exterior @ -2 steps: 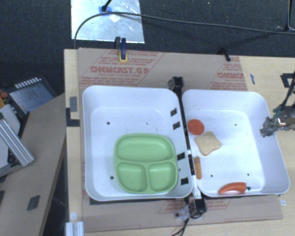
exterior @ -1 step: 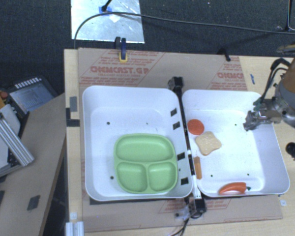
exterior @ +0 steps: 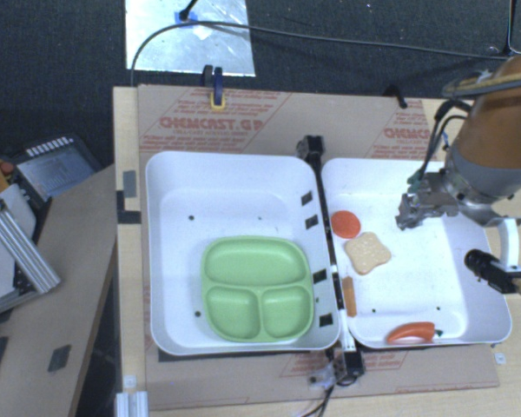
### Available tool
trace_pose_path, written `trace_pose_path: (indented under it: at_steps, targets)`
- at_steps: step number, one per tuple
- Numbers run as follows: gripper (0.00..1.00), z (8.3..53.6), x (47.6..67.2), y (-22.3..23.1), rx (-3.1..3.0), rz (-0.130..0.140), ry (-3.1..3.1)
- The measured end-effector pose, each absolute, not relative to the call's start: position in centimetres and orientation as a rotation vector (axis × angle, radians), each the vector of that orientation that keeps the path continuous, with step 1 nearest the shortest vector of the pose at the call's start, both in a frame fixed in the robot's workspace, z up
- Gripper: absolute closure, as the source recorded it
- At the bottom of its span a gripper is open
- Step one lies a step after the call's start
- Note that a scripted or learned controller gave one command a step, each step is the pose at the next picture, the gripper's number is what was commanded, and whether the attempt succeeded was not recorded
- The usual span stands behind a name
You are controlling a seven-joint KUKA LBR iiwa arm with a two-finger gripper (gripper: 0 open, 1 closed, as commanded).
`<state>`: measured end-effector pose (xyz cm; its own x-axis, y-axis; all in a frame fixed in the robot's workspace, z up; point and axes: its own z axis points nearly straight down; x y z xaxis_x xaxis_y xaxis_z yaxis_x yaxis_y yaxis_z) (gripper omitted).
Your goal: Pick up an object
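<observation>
The right bin [exterior: 469,320] holds a round orange-red slice [exterior: 346,224], a tan bread-shaped piece [exterior: 367,253], a thin brown stick [exterior: 349,295] by the divider, and a red-orange chili-like piece [exterior: 411,332] at the front rim. My gripper [exterior: 414,212] hangs over the right bin's middle-right part, to the right of the round slice and the bread piece, apart from both. I see nothing between its fingers.
A green three-compartment plate [exterior: 257,287] lies in the left bin [exterior: 182,189]. A black clamp [exterior: 313,147] sits at the bins' back joint. Cables and a metal sheet [exterior: 189,23] lie behind the bench. Equipment stands at the left.
</observation>
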<state>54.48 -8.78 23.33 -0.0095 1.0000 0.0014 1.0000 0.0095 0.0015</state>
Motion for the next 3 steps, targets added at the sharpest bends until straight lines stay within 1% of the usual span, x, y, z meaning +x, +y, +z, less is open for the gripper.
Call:
trace_pose_path:
  at_steps: [1,2,3]
  targets:
    - [1.00,23.9,56.8,-4.0,2.209,0.006,2.230]
    - [1.00,22.7,57.8,1.0,2.211,0.004,2.231]
    - [1.00,23.7,59.1,6.4,2.210,0.006,2.231]
